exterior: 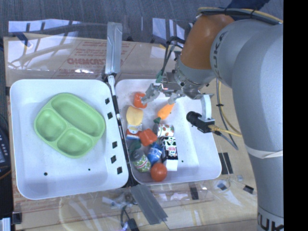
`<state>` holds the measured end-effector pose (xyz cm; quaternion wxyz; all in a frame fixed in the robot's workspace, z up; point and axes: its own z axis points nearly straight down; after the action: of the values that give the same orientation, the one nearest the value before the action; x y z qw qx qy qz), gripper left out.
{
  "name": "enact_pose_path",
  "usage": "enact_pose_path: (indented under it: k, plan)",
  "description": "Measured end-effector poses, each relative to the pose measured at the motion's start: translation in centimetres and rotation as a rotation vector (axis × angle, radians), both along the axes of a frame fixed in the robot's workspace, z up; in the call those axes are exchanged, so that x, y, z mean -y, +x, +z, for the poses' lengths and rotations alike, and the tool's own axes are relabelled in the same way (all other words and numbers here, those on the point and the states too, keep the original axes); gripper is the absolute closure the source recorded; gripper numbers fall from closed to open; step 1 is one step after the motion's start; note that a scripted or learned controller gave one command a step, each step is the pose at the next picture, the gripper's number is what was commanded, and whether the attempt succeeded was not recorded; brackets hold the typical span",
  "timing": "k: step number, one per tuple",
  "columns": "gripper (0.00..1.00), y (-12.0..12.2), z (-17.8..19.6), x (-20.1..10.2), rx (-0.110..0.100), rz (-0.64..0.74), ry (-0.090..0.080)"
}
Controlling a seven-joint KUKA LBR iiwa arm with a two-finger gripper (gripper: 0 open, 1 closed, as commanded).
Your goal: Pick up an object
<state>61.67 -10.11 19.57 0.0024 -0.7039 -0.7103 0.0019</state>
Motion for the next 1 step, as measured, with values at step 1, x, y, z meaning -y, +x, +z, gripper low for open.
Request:
enact_pose_path:
  k: [1]
  plan:
    - [0.00,-5.87,-2.51,5.72,0.000,0.039,-0.001]
